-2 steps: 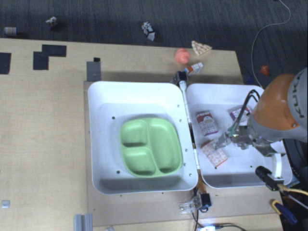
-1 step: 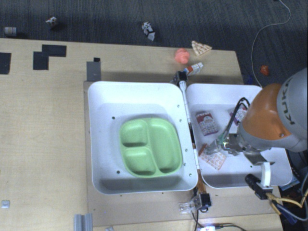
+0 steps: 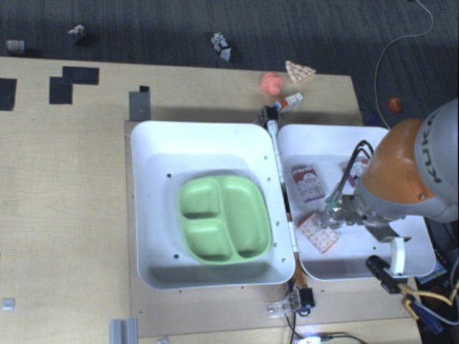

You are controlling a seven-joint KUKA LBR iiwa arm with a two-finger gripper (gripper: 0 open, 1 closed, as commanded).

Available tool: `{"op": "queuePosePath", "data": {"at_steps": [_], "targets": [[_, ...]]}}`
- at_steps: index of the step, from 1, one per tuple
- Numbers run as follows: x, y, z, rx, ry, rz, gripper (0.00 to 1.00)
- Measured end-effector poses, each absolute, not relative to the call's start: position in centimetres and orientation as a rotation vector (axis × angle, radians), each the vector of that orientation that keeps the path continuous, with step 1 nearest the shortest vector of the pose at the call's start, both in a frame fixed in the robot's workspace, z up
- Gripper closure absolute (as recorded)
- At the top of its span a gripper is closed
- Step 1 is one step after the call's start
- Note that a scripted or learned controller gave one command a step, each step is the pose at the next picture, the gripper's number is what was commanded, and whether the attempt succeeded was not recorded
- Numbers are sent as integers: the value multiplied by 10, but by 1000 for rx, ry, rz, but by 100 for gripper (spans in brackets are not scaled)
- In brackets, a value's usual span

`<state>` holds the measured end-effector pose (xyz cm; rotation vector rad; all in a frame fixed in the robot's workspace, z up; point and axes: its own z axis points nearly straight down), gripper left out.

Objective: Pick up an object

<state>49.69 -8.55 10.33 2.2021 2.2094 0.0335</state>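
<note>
Left white bin: pale green three-compartment plastic tray, well left of the hand. Right white bin: small red-and-white packet just up-left of the hand, flat red-checked white card just below-left. Hand low in right bin; can't tell its state.

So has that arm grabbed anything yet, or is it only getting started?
Done so far: the arm has reached into the right bin, and its gripper sits low by the flat red-and-white packet. In hand: nothing I can confirm; the wrist hides the fingertips. Left: closing on something and lifting it. The other red packet lies flat there too, and the green divided tray rests in the left bin.
</note>
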Motion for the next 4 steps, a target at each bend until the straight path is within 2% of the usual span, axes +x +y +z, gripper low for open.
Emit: {"op": "queuePosePath", "data": {"at_steps": [1,2,3,4], "targets": [[497,-86,103,2202,2208,33,0],[499,-84,114,2198,2212,40,100],[499,-84,114,2198,2212,40,0],[489,-83,87,2214,2219,9,0]]}}
